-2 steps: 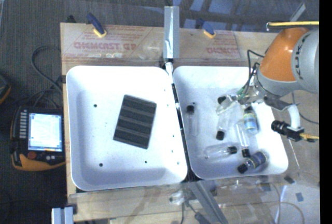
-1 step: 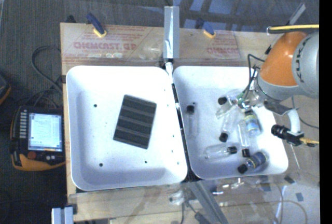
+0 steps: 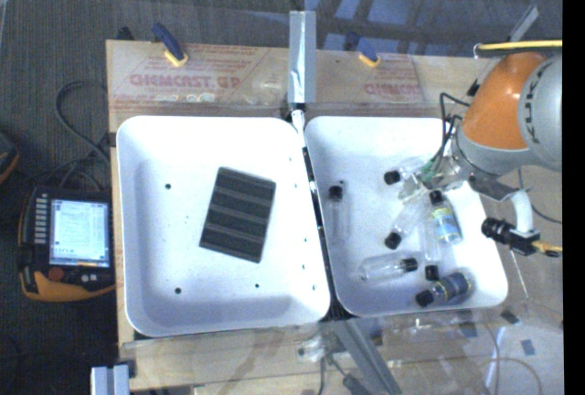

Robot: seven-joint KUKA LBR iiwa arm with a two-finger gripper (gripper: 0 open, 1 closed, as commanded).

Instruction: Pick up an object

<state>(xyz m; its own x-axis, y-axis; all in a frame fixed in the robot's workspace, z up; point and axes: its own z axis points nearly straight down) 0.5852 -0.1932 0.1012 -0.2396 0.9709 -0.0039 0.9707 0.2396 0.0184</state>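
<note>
At the far left, off the counter (image 3: 201,73), a handheld control pendant (image 3: 69,242) with a lit screen lies on the dark floor. The left bin (image 3: 137,201) sits on the counter and holds one flat, dark, ribbed rectangular pad (image 3: 239,213), lying tilted near the bin's middle, well apart from all four walls, with bare white floor all around it. A narrow metal post (image 3: 302,55) stands at the counter's back edge where the two bins meet. The right bin (image 3: 366,146) touches the left bin along their shared wall; its back half and back left corner are bare. A small clear vial with a black cap (image 3: 336,206) lies alone near that shared wall. Further right, a loose cluster of clear vials (image 3: 416,197) with black caps spreads from the bin's middle toward its right wall, some overlapping. Along the front edge lie another clear vial (image 3: 388,267) and, near the front right corner, a darker bottle (image 3: 448,285) just beside the wall. The grey arm with its orange band (image 3: 503,114) hangs over the right bin's back right corner, and the hand (image 3: 439,169) reaches down at the back of the vial cluster; whether it is spread or pressed together, or touching any vial, I cannot tell.
</note>
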